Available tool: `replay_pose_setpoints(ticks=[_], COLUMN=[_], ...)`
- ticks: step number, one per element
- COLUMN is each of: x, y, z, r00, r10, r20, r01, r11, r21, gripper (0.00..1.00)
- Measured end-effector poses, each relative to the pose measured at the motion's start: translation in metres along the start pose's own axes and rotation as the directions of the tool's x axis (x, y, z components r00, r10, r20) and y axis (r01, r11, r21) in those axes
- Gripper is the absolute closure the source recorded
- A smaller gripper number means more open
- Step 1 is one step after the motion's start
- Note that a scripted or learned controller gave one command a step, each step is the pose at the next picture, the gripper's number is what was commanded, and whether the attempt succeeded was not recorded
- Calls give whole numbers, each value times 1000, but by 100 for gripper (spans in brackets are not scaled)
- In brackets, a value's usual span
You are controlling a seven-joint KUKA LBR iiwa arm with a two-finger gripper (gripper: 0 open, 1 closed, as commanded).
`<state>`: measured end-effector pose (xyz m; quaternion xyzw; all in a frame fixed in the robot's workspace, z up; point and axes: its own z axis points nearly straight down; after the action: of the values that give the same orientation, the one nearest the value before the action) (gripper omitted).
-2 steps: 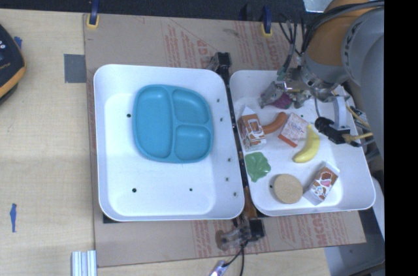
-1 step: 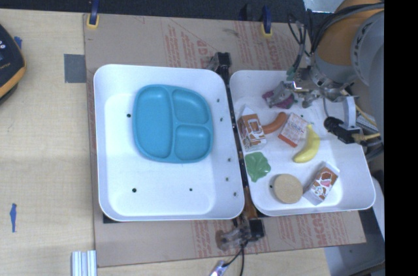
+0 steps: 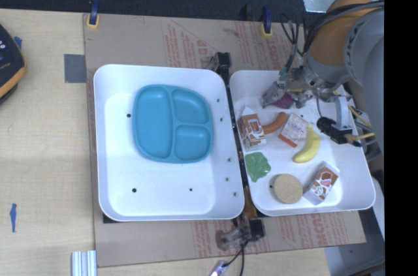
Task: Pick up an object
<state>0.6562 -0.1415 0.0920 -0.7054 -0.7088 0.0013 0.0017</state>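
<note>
My gripper (image 3: pixel 279 96) hangs low over the far end of the right bin (image 3: pixel 356 199), below the grey arm with its orange band (image 3: pixel 339 23). A small purple object (image 3: pixel 285 101) shows right under the gripper; whether it is gripped is unclear. Just in front of the gripper lie an orange sausage (image 3: pixel 273 122), a brown and white carton (image 3: pixel 250 130) and a red and white packet (image 3: pixel 293 129). A banana (image 3: pixel 308 147) lies to the right of them. Nearer the front of the bin are a green piece (image 3: pixel 257 166), a round tan biscuit (image 3: pixel 287 188) and a small carton (image 3: pixel 322 183).
The left bin (image 3: pixel 117 196) holds a blue divided plate (image 3: pixel 173 122). Black clips (image 3: pixel 223 61) join the bins at the back and the front. Cables and a black part (image 3: pixel 334 131) of the arm hang over the right bin's right side.
</note>
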Motion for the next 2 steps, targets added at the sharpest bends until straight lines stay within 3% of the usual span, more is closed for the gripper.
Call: replay_pose_setpoints(ticks=[1, 2], x=[-31, 12], y=[0, 0], z=[0, 0], r00=[1000, 1000], r10=[3, -1], r20=[1, 1], r01=[-3, 1], r11=[1000, 1000], r21=[-3, 1], gripper=[0, 0])
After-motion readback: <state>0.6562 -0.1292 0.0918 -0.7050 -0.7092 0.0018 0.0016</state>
